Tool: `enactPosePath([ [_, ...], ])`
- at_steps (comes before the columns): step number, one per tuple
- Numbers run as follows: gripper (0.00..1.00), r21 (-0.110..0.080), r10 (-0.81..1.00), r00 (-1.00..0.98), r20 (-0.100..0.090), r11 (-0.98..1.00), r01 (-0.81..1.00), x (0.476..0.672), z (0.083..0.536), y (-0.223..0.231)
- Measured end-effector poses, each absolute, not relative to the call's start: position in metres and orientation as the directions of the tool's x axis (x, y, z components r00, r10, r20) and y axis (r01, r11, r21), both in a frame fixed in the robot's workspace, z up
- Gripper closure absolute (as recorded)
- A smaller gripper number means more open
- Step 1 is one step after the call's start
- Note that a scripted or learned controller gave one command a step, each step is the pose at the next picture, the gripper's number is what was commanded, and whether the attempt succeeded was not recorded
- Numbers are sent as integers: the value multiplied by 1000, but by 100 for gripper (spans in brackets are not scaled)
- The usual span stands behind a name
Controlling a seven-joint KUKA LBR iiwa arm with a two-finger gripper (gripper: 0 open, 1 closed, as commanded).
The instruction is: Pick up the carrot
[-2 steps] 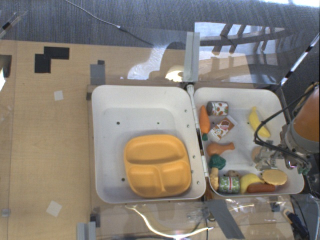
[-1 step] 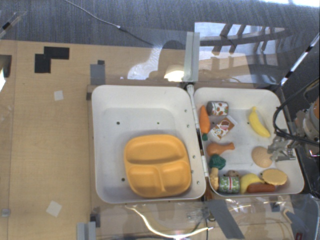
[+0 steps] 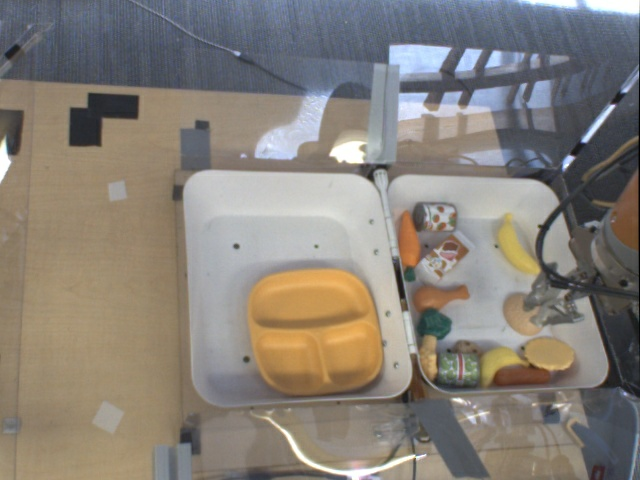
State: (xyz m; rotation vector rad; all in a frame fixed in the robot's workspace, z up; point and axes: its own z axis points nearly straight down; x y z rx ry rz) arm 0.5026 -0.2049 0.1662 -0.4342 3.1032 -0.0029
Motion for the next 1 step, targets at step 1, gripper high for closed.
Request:
enactPosePath([
  [1, 100, -10, -544, -839, -10, 839, -544, 513, 236, -206],
])
